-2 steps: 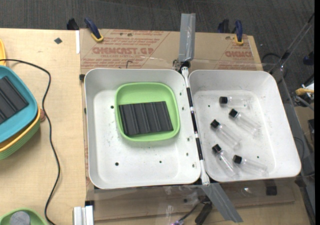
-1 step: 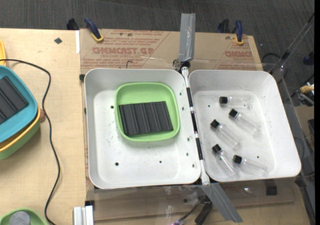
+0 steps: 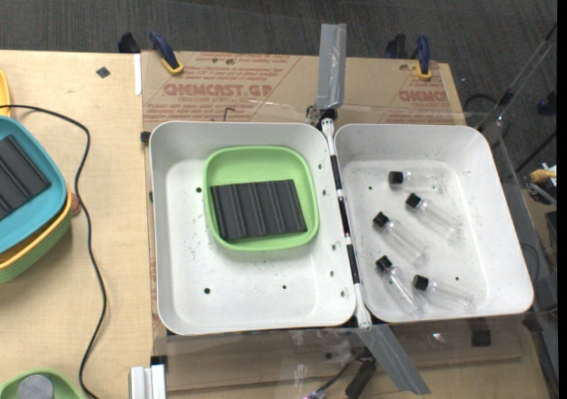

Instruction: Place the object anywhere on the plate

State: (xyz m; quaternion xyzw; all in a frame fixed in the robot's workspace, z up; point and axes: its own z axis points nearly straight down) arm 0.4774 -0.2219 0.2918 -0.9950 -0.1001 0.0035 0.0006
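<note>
A green square plate (image 3: 261, 202) sits in the left white bin (image 3: 186, 255), toward its back. A dark ribbed rectangular pad (image 3: 259, 209) lies flat on the plate's middle. In the right white bin (image 3: 496, 211) lie several clear plastic tubes with black caps: one near the back (image 3: 407, 180), one slanting at mid right (image 3: 432, 214), one at the middle (image 3: 396, 231), one near the front left (image 3: 394, 280) and one at the front (image 3: 443, 290).
Brown cardboard (image 3: 266, 87) lies behind the bins, held by blue and yellow clamps (image 3: 166, 51). A stack of teal and yellow plates (image 3: 31, 202) stands on the wooden bench at the left. A black cable (image 3: 89, 238) runs down the bench.
</note>
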